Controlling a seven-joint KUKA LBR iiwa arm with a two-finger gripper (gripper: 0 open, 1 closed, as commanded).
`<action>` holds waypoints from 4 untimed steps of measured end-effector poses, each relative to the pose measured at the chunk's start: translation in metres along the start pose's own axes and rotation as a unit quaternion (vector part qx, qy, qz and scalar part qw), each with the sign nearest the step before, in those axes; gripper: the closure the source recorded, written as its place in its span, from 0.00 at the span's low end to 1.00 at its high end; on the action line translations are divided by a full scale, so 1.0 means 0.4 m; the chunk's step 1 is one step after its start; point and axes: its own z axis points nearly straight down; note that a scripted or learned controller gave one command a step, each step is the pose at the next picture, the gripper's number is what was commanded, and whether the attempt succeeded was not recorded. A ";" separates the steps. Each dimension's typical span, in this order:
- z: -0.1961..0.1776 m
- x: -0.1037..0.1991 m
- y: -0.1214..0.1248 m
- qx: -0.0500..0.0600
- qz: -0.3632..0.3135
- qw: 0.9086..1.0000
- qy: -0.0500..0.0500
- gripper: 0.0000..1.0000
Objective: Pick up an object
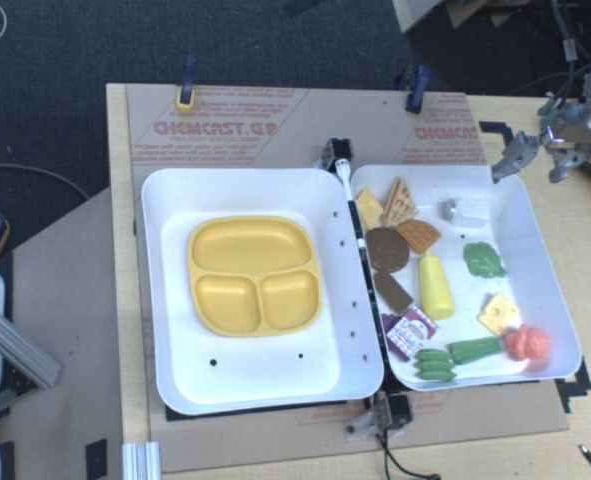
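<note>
The end effector (523,154), fingers apparently spread and holding nothing, hovers at upper right; the yellow bottle (435,285) lies lower left, long axis near-vertical in frame

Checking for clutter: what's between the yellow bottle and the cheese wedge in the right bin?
Camera view: bare white bin floor between the bottle and the cheese. The green leaf sits above that gap, the green bean below it.
</note>
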 end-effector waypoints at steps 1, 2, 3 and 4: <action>0.118 -0.016 0.013 0.002 0.000 1.000 0.000 0.00; 0.227 -0.017 0.022 0.002 0.000 1.000 0.000 0.00; 0.383 -0.020 0.015 0.002 0.000 1.000 0.001 0.00; 0.468 -0.018 0.015 0.002 -0.001 1.000 0.001 0.00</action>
